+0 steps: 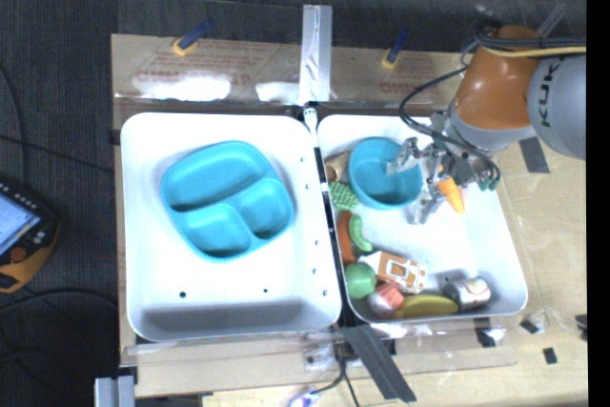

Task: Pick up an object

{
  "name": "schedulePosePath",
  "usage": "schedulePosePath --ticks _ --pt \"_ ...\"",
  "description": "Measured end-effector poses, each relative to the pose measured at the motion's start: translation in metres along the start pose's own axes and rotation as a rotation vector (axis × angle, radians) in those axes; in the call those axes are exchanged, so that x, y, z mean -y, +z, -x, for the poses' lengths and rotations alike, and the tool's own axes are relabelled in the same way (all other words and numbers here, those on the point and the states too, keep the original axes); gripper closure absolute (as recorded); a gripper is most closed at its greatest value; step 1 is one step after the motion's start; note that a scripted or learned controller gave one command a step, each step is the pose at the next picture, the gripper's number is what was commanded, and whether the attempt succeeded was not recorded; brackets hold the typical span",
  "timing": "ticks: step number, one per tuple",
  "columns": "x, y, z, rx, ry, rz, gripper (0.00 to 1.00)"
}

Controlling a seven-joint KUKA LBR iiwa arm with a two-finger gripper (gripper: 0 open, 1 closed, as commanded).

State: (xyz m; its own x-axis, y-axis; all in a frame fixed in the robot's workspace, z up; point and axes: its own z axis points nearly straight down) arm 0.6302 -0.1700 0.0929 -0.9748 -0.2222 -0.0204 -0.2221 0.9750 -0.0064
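One hand [426, 186] beside the blue bowl [381, 174] — spread or pinching the orange carrot [452, 195], impossible to tell.

Glossy white plastic bins [143, 234], smooth blue plastic tray [227, 197], wooden bench [553, 234]

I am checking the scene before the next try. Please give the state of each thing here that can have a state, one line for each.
gripper: in the right bin, beside the blue bowl, fingers open, holding nothing
blue bowl: upright, in the right bin
blue divided tray: right side up, in the left bin
banana: lying flat at the right bin's near edge
small carton: lying on its side
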Motion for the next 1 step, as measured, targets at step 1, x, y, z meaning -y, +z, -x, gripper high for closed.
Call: schedulePosePath --ticks 1 --pt "-0.0002 -0.0115 -0.0018 -0.015 -0.005 0.002 1.0"
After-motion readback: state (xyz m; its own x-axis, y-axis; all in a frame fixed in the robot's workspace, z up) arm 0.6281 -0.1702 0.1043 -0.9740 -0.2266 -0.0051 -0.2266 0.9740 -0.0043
